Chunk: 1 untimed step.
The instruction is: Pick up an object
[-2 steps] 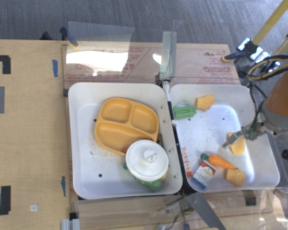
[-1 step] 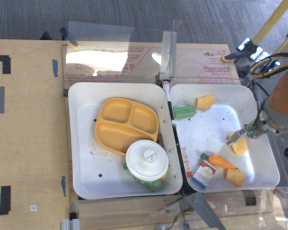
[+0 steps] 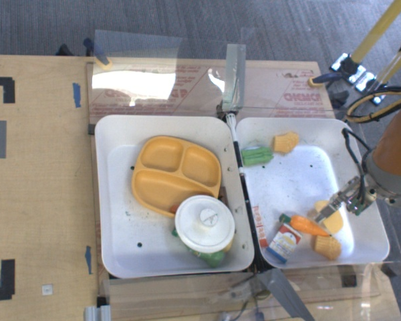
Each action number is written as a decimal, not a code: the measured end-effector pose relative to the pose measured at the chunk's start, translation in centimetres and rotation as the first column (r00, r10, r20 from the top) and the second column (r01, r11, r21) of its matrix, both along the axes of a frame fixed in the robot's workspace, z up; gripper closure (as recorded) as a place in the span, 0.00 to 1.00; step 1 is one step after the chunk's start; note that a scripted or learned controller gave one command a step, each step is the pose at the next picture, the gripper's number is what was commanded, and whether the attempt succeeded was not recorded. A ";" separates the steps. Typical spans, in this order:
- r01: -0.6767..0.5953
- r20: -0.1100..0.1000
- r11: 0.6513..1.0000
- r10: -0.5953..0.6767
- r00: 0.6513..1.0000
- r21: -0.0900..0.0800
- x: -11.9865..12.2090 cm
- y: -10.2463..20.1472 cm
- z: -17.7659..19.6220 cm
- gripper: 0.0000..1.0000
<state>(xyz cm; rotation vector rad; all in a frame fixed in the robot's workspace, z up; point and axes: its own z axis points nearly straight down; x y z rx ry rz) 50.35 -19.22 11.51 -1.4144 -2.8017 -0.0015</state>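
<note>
Grey carpet floor (image 3: 187, 12) fills the top of the view, beyond the counter (image 3: 40, 179), whose top is pale brown board marked with black squares and corner marks and a few strips of blue tape (image 3: 76, 94). A clear plastic sheet (image 3: 154, 79) with red print lies behind the bins, glaring under the light, with a grey upright post (image 3: 234, 75) at its middle.

The left bin (image 3: 113, 246) is a shallow white tray with rounded corners, its floor flecked with dark specks. In it lies a yellow divided plate (image 3: 167, 169), and overlapping the plate's near edge stands a white lidded cup (image 3: 205, 223) with a green base.

The right bin (image 3: 301, 172) sits just beside it, rims touching. At its far side lie a green block (image 3: 257, 156) and a yellow sponge-like piece (image 3: 285, 142), close together. Toward the near side lie an orange carrot (image 3: 306, 226), a small carton (image 3: 284, 241) with blue and red print, and a yellow chunk (image 3: 328, 247).

The arm (image 3: 391, 159) comes in from the right, cables (image 3: 371, 105) trailing above it. The tool (image 3: 329, 212) is low in the right bin, its tips just over the carrot's thick end and a pale yellow piece (image 3: 334, 221). Whether its fingers are spread or closed, and whether anything is caught between them, I cannot tell.
</note>
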 end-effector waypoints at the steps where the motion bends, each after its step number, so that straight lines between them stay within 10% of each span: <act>1: 0.311 -0.002 0.950 -0.311 0.950 -0.001 -2.3 1.2 1.5 1.00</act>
